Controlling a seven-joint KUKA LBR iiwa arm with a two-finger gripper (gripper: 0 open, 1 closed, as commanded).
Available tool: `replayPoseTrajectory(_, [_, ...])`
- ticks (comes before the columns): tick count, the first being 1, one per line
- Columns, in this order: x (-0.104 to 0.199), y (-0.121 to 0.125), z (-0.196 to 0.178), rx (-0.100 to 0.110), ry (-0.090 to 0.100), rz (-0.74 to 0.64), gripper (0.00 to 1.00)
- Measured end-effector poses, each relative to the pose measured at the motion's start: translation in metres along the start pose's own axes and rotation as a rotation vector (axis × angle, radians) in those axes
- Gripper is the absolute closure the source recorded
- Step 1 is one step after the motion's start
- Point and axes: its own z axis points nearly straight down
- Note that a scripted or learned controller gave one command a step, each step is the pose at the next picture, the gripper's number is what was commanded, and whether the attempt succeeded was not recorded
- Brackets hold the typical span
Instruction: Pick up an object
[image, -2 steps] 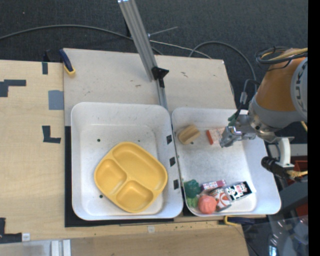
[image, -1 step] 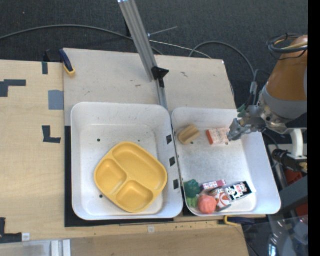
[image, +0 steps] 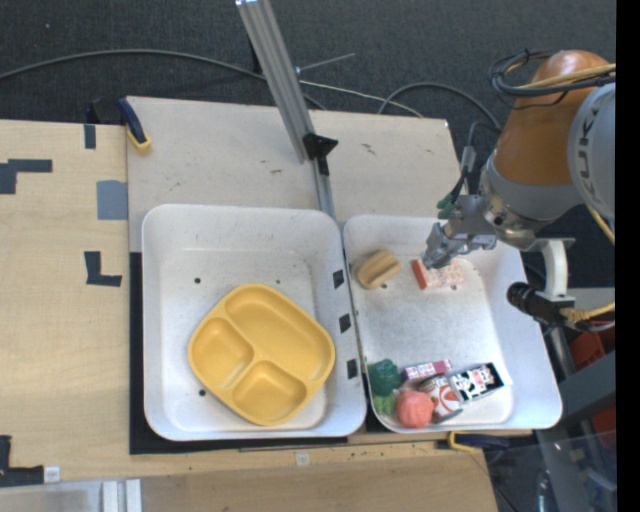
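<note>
Because a program picks from the two white bins, nearly everything loose sits inside their walls, where the arm can reach it. Going from the left, the left bin holds one yellow tray with three compartments, lying flat and slightly turned, probably too broad for an easy pinch. Past the shared wall, the right bin holds one tan bread-like piece near its upper left, lying alone with room around it. Just beside that, one small pink and red item lies directly under the gripper, so I judge it the target of this try. Whether the jaws are open or closed on it I cannot tell; the gripper body hides them. Along the near wall, four things crowd together: one green piece, one pink ball, one small pink box and one black and white packet, touching or nearly so
</note>
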Motion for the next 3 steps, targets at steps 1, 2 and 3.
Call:
replayPoseTrajectory(1, [0.054, 0.017, 0.002, 0.001, 0.0, -0.001, 1.0])
replayPoseTrajectory(2, [0.095, 0.044, 0.003, 0.0, -0.001, 0.001, 1.0])
replayPoseTrajectory(3, [0.134, 0.072, 0.011, 0.0, -0.001, 0.002, 1.0])
